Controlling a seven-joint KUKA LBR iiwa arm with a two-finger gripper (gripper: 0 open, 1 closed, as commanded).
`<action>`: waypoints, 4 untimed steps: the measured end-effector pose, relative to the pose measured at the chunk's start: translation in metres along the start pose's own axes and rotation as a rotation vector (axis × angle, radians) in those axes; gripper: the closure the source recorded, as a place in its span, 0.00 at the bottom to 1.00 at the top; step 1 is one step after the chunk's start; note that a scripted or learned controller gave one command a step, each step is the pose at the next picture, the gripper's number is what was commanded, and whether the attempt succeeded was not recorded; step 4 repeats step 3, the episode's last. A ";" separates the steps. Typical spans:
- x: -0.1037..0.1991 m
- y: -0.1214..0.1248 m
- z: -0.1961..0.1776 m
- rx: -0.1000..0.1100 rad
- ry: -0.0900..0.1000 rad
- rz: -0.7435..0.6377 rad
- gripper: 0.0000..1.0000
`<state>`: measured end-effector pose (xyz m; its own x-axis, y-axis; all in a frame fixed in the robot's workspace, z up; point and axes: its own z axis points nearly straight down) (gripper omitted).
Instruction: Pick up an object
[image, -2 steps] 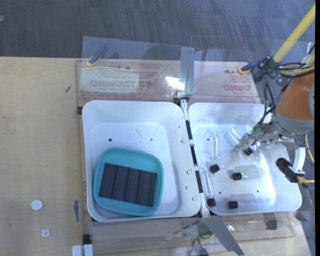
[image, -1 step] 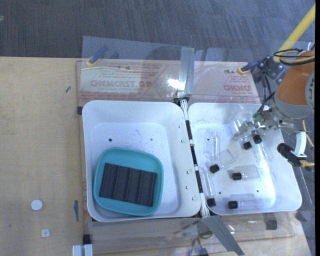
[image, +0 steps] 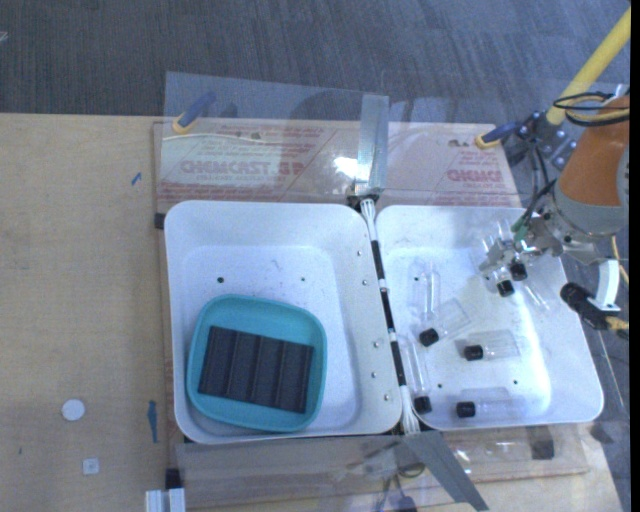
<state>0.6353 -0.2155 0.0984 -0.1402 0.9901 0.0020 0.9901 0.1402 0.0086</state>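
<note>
Item: clear plastic vials w/ black caps (image: 488, 350), scattered in right white bin (image: 570, 395). My tool (image: 505, 262) hovers over bin's upper right; finger state: can't tell. Advice: centre on one isolated vial, descend straight.

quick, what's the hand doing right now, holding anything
Hand: over the right bin, among the clear vials; whether it is open, closed or holding one cannot be told.

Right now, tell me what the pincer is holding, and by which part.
Cannot be told: the pincer hangs over the right bin among clear vials, too blurred to show a hold.
</note>
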 end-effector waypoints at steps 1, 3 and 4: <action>0.049 0.015 -0.105 0.007 -0.004 0.083 1.00; 0.152 0.055 -0.139 0.006 -0.004 0.158 1.00; 0.152 0.055 -0.139 0.006 -0.004 0.158 1.00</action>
